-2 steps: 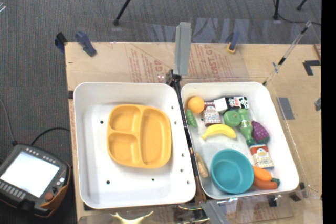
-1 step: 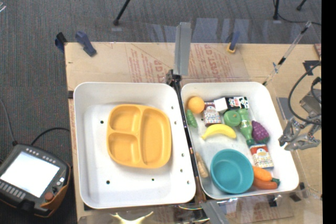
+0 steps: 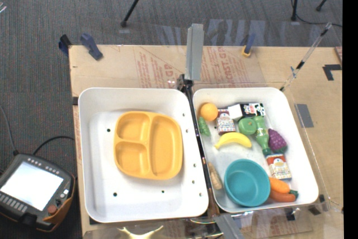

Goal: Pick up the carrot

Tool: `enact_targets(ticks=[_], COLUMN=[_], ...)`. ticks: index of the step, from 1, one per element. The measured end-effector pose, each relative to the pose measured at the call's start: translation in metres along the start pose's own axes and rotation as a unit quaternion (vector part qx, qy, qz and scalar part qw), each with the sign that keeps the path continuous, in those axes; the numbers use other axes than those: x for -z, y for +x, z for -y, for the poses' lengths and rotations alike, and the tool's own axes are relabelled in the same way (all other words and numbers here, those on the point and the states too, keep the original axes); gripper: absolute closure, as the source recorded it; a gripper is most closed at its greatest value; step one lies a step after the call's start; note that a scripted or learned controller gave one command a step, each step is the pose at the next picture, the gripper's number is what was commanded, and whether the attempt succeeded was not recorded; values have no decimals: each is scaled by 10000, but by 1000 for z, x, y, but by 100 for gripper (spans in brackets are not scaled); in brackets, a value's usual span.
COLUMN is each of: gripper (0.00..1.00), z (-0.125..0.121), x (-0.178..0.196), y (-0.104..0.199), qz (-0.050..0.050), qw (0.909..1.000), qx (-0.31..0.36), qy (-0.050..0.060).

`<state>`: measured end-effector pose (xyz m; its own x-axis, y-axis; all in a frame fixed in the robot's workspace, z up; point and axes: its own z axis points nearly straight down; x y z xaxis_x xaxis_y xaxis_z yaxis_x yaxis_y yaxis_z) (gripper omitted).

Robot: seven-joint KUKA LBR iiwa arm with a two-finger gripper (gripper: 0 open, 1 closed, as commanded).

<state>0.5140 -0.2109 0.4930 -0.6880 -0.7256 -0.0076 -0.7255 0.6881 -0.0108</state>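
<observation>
Camera view from above gives us the two white bins sitting side by side on a bench topped with printed cardboard (image 3: 140, 64). The left bin (image 3: 92, 120) is smooth moulded plastic with rounded corners, and it holds a glossy yellow divided plate (image 3: 149, 144) with three compartments. The right bin (image 3: 300, 137) is the busy one. The carrot (image 3: 278, 184) lies in its near right corner, a stubby orange tapered piece. It is tucked just beside the rim of a round teal bowl (image 3: 247, 182) and just below a small labelled can (image 3: 278, 166). A redder piece with a green tip (image 3: 284, 197) lies touching the carrot on the near side (we honestly can't say whether that's a separate toy or part of the same one). Further back we see a curved yellow banana (image 3: 234, 140), a bumpy purple bunch of grapes (image 3: 277, 140), a round orange (image 3: 208, 112) up in the far left corner, and a couple of boxy printed cartons (image 3: 253, 109) along the far wall. Everything looks like shiny toy plastic. As for the arm's pose and the gripper, we can't tell whether it is open or closed or has hold of anything. The carrot itself rests on the bin floor with nothing gripping it.
</observation>
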Motion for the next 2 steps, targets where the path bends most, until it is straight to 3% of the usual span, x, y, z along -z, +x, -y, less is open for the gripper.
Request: enact_targets(ticks=[1,2], gripper=[100,100], z=[-22,26], x=[-130,-14], y=[19,-23], qz=[-31,0], qw=[9996,9944], qx=[275,1054], qy=[-110,-26])
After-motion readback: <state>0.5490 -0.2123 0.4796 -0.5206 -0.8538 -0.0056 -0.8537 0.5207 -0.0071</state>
